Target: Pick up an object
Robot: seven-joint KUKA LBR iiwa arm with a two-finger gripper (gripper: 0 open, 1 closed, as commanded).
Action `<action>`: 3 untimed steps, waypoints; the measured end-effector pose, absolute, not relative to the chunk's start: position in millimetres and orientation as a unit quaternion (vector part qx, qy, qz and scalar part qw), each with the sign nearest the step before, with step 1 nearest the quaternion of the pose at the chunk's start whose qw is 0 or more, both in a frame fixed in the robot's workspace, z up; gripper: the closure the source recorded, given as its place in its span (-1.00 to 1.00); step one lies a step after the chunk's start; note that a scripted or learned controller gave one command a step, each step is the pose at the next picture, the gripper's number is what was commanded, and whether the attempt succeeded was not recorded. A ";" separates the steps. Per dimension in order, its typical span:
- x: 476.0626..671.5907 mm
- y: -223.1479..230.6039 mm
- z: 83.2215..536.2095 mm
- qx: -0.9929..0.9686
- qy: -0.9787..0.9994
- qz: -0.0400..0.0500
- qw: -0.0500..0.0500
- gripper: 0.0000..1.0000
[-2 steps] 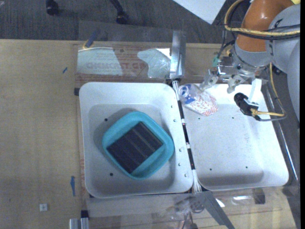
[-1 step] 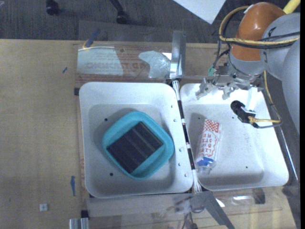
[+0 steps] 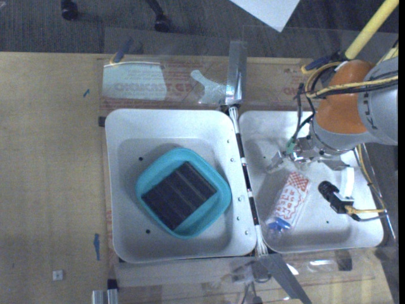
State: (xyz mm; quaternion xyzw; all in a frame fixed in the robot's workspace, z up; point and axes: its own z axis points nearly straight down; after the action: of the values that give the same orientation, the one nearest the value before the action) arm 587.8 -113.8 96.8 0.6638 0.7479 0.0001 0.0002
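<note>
At the left of the frame, the left bin holds a teal tub with a dark ridged block lying in it. Right of the divider, in the right bin, a red-and-white patterned packet lies slanted, its blue end toward the frame's lower edge. My gripper sits just up-frame of the packet's upper end. Whether it is apart or together I cannot tell from here. I judge the packet my likeliest pick. To take it well, I should centre over its middle, turn to close across its narrow width rather than along its length, and descend straight so it doesn't skid aside.
</note>
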 end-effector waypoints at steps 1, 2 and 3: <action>531.0 -135.8 88.0 0.686 0.727 0.002 0.003 -1.00; 532.7 -136.8 99.1 0.687 0.726 0.003 0.005 1.00; 532.7 -136.8 99.1 0.687 0.726 0.003 0.005 -1.00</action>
State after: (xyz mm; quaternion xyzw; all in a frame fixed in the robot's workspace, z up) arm 532.7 -136.8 99.1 0.6871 0.7265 0.0033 0.0053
